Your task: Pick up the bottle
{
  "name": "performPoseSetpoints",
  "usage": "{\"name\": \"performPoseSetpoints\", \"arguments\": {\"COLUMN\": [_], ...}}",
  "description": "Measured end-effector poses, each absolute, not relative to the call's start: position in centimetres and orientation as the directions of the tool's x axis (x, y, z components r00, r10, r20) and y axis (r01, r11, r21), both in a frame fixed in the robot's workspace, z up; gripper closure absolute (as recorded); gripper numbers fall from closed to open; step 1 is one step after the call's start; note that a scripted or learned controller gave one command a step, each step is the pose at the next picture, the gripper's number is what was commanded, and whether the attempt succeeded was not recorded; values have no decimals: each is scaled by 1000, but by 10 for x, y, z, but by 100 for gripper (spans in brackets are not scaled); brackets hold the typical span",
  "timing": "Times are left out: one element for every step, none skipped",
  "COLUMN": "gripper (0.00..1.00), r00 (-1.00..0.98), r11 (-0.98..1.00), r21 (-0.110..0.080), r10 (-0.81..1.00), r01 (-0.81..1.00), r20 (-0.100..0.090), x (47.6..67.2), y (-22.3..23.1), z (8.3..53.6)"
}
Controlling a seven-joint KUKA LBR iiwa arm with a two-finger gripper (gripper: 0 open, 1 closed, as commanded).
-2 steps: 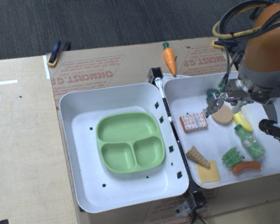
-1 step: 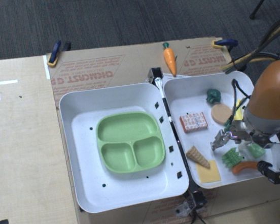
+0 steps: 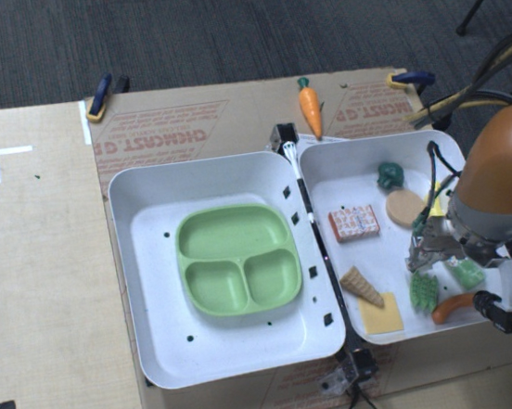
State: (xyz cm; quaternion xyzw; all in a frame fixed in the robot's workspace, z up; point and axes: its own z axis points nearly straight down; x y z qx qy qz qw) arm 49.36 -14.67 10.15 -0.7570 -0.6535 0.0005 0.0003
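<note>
Lying near the right bin's (image 3: 389, 146) front edge, a yellow cheese slice (image 3: 382, 315) is resting while the tool (image 3: 427, 256) is hovering beside green lettuce (image 3: 424, 290); its grip cannot be judged.

Arm (image 3: 506, 185): grey housing w/ rounded orange band above wrist. Black cables routed along wrist, plus yellow cable near top. Gripper (image 3: 428, 256): dark metal assy., small, w/ thin fingers.

My single fixed camera hangs above the bench (image 3: 44, 301), angled down over both white bins (image 3: 145, 288), the arm (image 3: 504, 166) entering from their right.
</note>
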Motion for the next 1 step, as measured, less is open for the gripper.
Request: {"name": "performPoseSetpoints", "arguments": {"gripper": [100], "r00": [440], "r11": [-440], "r21": [0], "r10": [898], "r01": [898], "r20": [-2], "x": [477], "y": [-130], "z": [240]}}
